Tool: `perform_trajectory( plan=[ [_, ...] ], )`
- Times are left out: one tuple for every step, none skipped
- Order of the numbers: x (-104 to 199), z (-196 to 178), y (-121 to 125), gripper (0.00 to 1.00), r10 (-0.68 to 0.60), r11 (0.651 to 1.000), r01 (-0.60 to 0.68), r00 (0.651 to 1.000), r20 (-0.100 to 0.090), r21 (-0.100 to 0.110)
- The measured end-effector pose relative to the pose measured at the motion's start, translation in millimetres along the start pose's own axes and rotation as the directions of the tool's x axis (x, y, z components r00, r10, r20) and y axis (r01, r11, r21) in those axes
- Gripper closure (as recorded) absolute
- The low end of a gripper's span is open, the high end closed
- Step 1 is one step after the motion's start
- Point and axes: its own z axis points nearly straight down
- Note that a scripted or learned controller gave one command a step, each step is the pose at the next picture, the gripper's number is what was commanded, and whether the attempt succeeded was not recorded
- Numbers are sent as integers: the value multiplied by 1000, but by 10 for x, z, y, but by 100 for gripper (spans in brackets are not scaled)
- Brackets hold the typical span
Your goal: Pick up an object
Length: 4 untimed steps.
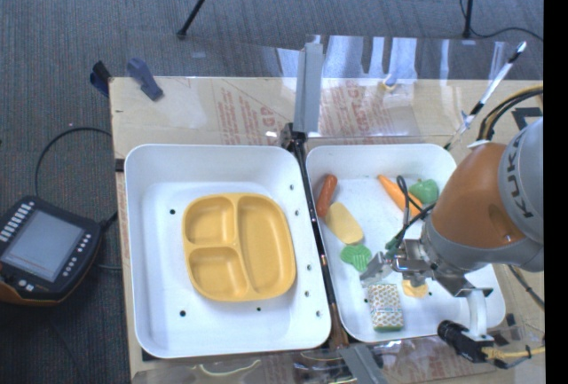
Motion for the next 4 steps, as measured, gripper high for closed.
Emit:
perform_trajectory(
  plan=[
    [119, 244, -17, 0, -37, 999, 37, 999, 0, 2],
    [119, 175, -17, 100, -33, 999, 33, 999, -2, 8],
    [640, -1172, 111, 100, -91, 996, 91, 996, 2, -10],
    [565, -1049, 708, 100, -263, 965, 263, 965, 3, 0]
  ],
)
